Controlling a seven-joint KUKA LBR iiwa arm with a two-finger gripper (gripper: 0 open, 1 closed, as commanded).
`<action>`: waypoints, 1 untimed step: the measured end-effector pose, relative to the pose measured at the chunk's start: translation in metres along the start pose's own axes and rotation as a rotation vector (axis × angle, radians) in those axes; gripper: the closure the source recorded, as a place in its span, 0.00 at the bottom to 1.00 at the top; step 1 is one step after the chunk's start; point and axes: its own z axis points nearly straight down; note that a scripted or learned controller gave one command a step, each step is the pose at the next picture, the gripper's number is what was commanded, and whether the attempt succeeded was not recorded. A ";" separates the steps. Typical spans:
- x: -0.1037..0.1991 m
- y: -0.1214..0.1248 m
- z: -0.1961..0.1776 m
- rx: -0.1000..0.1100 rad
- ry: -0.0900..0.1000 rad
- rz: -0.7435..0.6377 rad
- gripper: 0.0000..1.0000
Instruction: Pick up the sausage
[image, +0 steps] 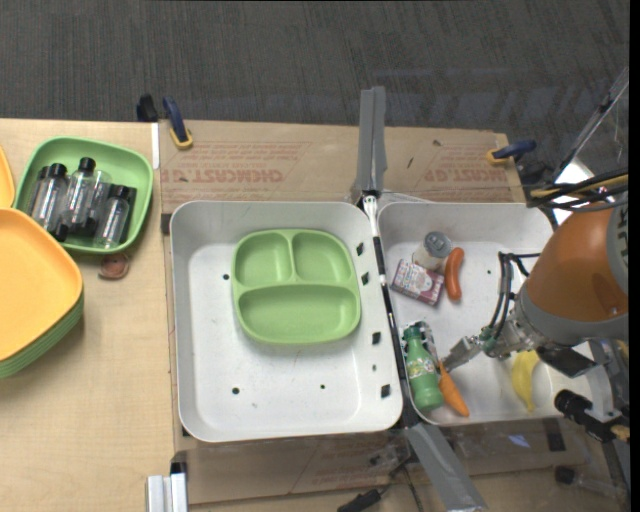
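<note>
The claw (463, 352) hung low in the right bin (480, 222), toward the lower right of the frame, its grey fingers (455, 355) reaching leftward from the orange-banded arm (580, 275). Whether those fingers were spread or closed could not be told from this slanted view, and nothing showed between them. Just left of the claw lay a green bottle (421, 368), with an orange carrot (452, 392) just beside it near the bin's bottom edge. A yellow banana (523, 378) lay to the claw's right, under the arm.

The sausage (454, 273) lay farther up the same bin, a reddish-orange link standing nearly vertical in the frame, apart from the claw. Just beside it on the left sat a pink box (418, 281), and a small grey-capped jar (434, 245) at its upper end.

In the left bin (200, 320) rested a green divided plate (296, 286). On the bench (90, 420) at far left stood a green tray of bottles (82, 192) and stacked orange plates (35, 290).

By my judgement the task was barely begun: the sausage lay untouched, and the claw would need to travel up the frame, line up and close on it before any lift.
</note>
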 end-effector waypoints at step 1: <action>0.067 0.024 -0.099 0.002 0.002 0.163 0.00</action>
